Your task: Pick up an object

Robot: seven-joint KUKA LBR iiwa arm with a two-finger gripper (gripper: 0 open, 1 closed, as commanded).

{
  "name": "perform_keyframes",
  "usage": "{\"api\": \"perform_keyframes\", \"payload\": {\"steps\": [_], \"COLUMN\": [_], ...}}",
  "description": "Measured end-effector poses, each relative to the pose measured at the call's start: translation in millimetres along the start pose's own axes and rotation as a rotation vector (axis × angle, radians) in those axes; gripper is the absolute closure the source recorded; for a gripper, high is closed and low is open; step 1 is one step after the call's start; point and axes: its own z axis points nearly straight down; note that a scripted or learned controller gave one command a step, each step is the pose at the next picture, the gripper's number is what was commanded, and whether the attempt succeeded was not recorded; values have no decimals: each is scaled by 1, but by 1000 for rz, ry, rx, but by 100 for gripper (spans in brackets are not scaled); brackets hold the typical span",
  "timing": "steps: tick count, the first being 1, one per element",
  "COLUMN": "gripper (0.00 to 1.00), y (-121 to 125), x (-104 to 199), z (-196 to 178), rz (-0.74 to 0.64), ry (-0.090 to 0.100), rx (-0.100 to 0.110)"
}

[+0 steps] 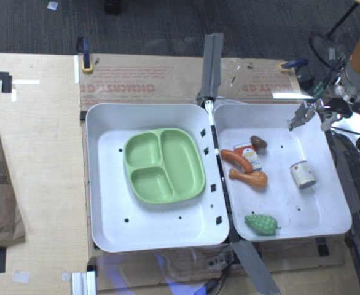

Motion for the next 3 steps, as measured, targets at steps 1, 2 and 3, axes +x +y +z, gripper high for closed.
{"api": "perform_keyframes", "payload": {"steps": [1,2,3], "gripper": [0,0,0], "y": [-48,-56,-16], "x": [70,84,82], "z": [95,39,141], "rz": [43,145,23], "ry": [0,-1,0], "rx": [1,-1,-2]}}
